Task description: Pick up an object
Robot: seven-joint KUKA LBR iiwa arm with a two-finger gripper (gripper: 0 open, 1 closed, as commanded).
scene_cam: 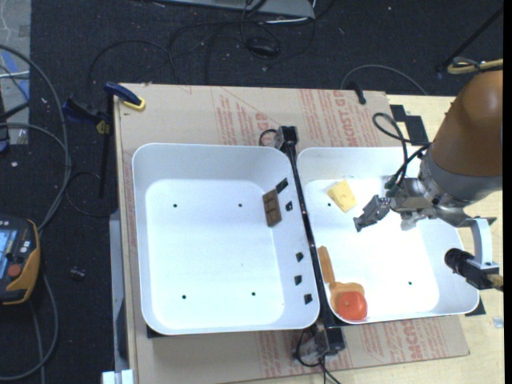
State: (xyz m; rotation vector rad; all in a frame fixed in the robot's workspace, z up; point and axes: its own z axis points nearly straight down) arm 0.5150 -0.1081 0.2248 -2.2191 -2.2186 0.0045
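The arm [480, 126] runs off the frame's right edge above and right of the gripper [370, 214], whose dark fingertips are too small to read as parted or closed, while its wrist hides the right bin's [416, 298] far rim behind them.

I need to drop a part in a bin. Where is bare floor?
Left bin: floor bare left of the brown piece by the divider. Right bin: bare patch right of the orange-red tool; crowded at the yellow block beside the gripper.
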